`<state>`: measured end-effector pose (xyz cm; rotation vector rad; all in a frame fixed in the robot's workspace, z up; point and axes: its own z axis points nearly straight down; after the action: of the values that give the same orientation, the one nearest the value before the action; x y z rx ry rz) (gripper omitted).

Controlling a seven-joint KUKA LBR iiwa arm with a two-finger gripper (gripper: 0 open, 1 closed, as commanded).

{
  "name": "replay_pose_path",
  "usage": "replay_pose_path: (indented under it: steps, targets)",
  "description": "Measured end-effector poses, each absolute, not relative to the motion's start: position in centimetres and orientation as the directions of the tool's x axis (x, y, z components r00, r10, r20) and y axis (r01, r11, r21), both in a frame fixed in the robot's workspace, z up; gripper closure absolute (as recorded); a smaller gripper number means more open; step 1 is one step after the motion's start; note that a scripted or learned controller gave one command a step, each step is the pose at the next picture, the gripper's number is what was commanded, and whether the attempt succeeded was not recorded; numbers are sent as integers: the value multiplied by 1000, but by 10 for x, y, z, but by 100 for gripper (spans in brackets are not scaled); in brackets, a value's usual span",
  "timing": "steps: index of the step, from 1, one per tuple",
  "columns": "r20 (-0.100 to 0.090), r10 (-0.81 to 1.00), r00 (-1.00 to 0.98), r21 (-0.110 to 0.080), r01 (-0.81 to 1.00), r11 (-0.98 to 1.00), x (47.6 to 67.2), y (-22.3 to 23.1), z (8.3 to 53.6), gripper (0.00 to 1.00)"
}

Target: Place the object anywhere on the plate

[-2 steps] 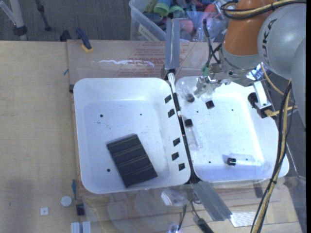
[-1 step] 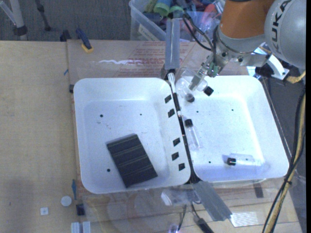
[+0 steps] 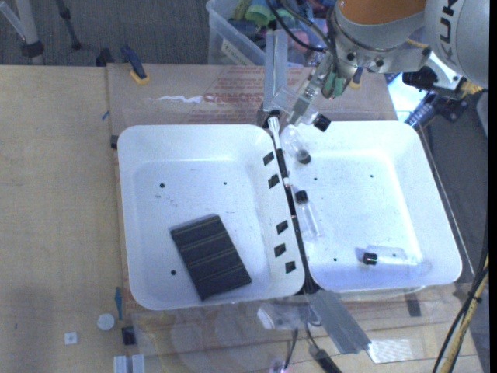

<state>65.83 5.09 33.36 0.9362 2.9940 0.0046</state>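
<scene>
Right bin [image 3: 365, 200], front: clear tube [image 3: 386, 258] w/ black cap, flat; jaws' state unclear.

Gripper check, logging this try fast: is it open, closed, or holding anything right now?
Gripper: cannot be told; it sits over the far end of the divider between the two bins.

Dark ribbed rectangular plate [image 3: 210, 256] flat, angled, in left bin [image 3: 147, 154].

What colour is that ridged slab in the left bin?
Dark grey, nearly black, ridged slab, seen in the camera view.
</scene>
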Motion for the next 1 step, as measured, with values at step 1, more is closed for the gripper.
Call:
replay_pose_path:
  steps: [1]
  targets:
    - [0, 316, -949, 1, 316, 949, 646, 132, 310, 100]
